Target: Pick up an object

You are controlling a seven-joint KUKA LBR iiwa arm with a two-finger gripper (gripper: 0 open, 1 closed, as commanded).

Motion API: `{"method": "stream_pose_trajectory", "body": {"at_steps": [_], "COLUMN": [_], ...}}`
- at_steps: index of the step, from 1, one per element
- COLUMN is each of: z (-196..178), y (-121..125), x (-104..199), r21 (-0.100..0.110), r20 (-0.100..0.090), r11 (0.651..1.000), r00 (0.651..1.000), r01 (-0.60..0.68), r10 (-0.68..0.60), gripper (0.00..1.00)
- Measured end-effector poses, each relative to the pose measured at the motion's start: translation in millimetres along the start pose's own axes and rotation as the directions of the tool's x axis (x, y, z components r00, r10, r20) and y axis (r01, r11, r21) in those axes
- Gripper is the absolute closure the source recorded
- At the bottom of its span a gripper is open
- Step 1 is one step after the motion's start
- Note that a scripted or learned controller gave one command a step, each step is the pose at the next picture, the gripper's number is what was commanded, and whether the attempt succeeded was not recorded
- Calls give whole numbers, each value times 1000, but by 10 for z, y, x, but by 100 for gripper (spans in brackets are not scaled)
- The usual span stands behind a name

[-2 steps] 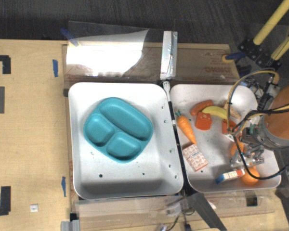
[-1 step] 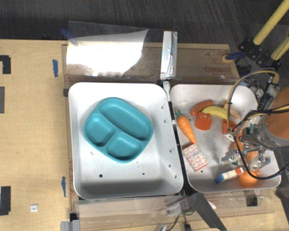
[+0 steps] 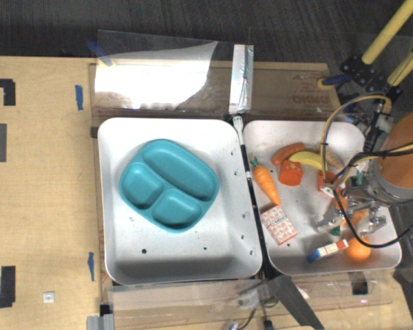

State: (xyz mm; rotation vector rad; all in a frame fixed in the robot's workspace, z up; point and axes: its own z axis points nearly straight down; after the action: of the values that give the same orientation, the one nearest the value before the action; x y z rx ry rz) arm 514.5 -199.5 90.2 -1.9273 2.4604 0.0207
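My gripper (image 3: 351, 218) hangs low over the right side of the right bin (image 3: 299, 133), under the grey wrist with its orange band (image 3: 405, 158) and a tangle of cables. Just below it lie an orange ball (image 3: 358, 251) and a small blue, white and red tube (image 3: 327, 251). To its left sit a checked packet (image 3: 278, 225), a carrot (image 3: 266, 183), a red-orange block (image 3: 290, 174), a banana (image 3: 307, 159) and an orange-red piece (image 3: 287, 151). Another small orange item (image 3: 325, 180) is partly hidden by the cables.
The left bin (image 3: 117, 239) holds a teal divided plate (image 3: 168, 183). A ridge (image 3: 251, 198) separates the two bins. A clear sheet and a silver strip (image 3: 241, 78) lie behind them. Yellow bars (image 3: 392, 23) stand at the far right.
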Motion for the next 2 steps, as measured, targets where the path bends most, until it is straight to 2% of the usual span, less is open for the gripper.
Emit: {"method": "stream_pose_trajectory", "body": {"at_steps": [1, 2], "z": [3, 4], "y": [1, -10], "x": [13, -14], "r21": [-4, -4], "r20": [6, 1], "r11": [995, 989], "r00": [995, 989], "r01": [98, 149], "r10": [-98, -149], "gripper": [0, 0]}}
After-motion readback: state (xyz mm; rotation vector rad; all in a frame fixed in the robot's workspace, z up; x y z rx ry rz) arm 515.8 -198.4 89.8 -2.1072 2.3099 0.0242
